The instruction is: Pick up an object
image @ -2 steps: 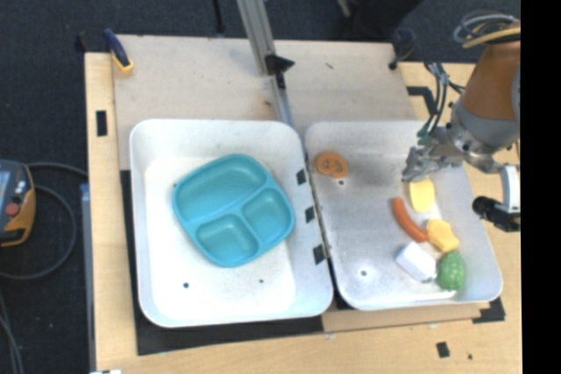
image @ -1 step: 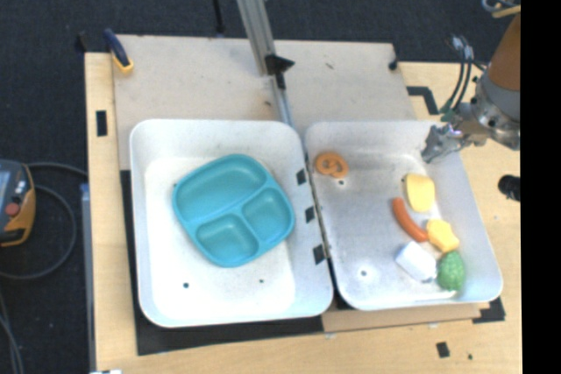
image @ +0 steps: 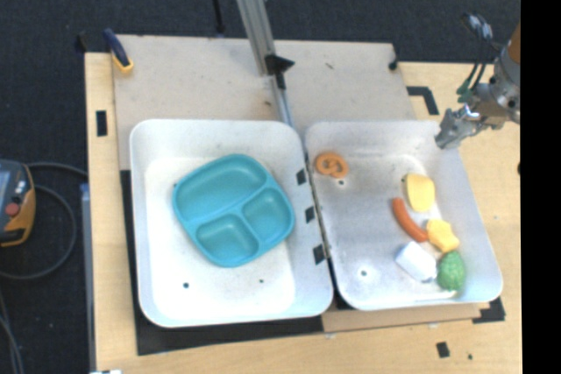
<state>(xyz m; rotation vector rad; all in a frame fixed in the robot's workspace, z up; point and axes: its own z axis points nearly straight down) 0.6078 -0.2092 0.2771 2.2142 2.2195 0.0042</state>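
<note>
The right bin (image: 368, 144) holds several small items. An orange ring-shaped piece (image: 330, 165) lies near its upper left. Along the right side sit a yellow piece (image: 421, 192), an orange carrot-like stick (image: 408, 220), a smaller yellow piece (image: 442, 236), a white block (image: 415, 261) and a green broccoli-like lump (image: 451, 271). My gripper (image: 451, 129) hangs at the right bin's upper right corner, above and to the right of the yellow piece, touching none of the items.
The left bin (image: 158, 144) holds a teal divided plate (image: 233, 209). An aluminium post (image: 252, 9) rises from the bench behind the bins. A blue and yellow clamp (image: 118, 51) sits at the bench's far left corner.
</note>
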